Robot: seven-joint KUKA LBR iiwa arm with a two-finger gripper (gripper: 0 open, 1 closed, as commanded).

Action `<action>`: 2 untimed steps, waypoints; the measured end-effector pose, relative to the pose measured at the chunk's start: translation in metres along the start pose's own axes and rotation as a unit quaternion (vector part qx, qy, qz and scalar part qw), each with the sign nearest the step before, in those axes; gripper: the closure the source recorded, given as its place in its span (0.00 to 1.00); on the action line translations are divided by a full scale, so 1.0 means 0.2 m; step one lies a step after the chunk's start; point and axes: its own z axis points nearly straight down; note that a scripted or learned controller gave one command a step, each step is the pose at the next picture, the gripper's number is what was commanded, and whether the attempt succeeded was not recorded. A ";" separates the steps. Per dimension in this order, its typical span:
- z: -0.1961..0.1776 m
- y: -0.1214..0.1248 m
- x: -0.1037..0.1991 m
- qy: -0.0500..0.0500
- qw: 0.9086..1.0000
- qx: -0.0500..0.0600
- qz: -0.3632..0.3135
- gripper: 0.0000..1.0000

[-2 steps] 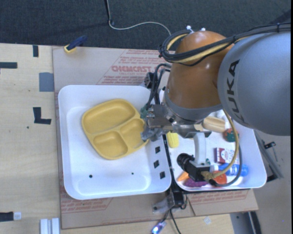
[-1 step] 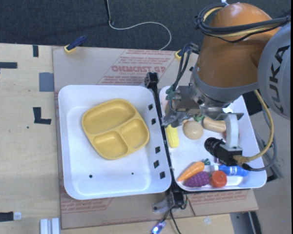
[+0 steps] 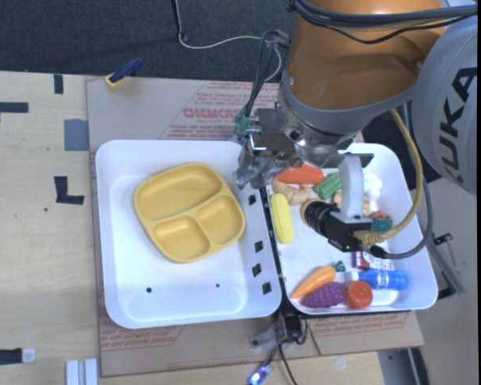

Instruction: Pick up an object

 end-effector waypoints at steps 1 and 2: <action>0.22 -0.01 -0.27 -0.003 1.000 0.005 0.007 1.00; 0.24 -0.01 -0.20 -0.002 1.000 0.004 0.004 1.00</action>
